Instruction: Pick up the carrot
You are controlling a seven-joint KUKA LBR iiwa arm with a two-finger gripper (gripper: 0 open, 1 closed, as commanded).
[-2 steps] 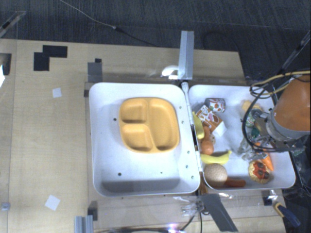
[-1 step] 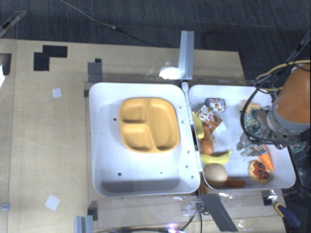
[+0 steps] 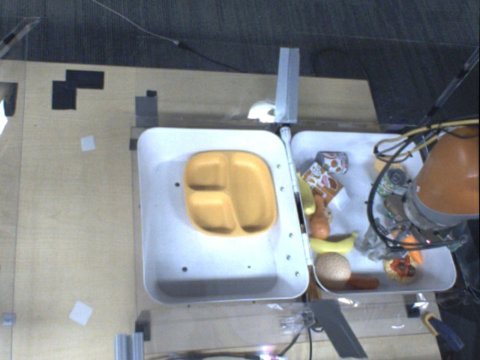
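Two white bins sit side by side. The left bin (image 3: 161,201) holds a yellow divided plate (image 3: 229,192). The right bin (image 3: 352,142) holds toy food: a banana (image 3: 332,243), a sausage (image 3: 364,282), possibly a carrot (image 3: 415,256) beneath the arm (image 3: 446,186).

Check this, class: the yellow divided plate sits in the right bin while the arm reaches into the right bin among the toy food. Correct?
Not quite. The camera view shows the yellow divided plate in the left bin. The arm does reach into the right bin among the toy food.
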